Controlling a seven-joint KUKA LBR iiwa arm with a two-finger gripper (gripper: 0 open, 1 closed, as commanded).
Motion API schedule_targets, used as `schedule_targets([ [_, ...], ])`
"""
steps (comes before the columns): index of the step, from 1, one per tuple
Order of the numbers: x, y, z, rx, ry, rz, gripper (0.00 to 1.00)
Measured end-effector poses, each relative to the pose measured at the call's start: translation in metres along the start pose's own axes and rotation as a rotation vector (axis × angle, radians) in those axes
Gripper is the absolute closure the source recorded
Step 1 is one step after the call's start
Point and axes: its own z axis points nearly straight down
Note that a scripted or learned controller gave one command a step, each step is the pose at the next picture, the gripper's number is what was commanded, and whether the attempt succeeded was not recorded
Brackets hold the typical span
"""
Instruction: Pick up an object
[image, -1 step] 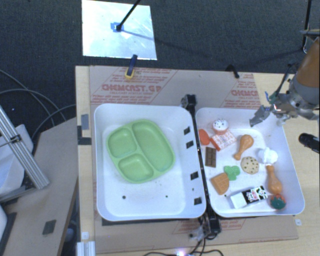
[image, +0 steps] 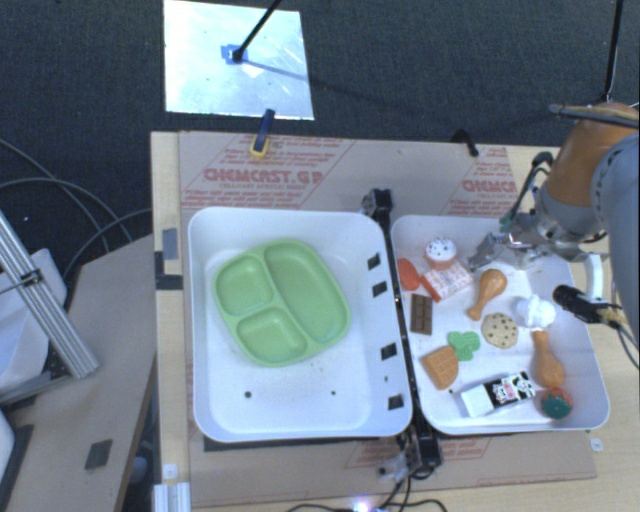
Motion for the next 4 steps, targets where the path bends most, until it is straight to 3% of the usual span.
schedule_targets([
  [1, 0.004, 0.005, -0.005, -0.002, -0.002, 0.002, 0.00],
  [2, 0.045, -0.011, -0.004, 0.001, 0.000, -0.001, 0.00],
  [3, 0.104, -0.075, -0.003, 0.006, 0.002, 0.000, 0.00],
  [4, 0.113, -0.145, -0.003, 0.006, 0.001, 0.007, 0.00],
])
